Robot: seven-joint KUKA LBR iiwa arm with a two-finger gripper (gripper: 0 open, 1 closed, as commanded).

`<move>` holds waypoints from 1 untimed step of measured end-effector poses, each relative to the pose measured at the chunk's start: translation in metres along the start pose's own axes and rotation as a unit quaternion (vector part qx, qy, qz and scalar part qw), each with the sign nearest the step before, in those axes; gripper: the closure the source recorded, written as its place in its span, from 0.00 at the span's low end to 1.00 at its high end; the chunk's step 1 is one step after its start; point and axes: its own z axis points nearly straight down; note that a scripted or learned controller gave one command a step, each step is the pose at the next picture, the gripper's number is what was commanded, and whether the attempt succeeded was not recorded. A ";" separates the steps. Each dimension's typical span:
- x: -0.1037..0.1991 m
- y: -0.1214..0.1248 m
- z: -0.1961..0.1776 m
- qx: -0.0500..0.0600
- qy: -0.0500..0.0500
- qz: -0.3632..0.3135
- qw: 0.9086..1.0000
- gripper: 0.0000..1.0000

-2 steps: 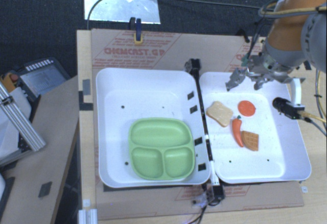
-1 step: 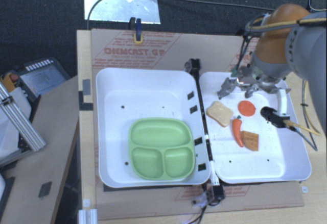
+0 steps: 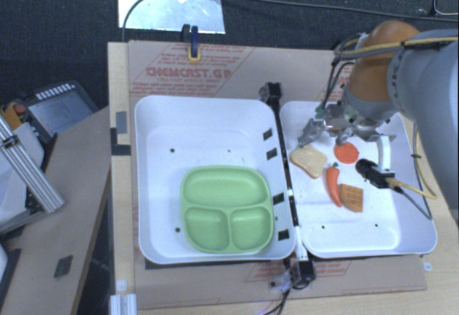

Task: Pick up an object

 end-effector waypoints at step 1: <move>0.000 0.002 0.021 -0.003 0.000 0.000 1.000 0.00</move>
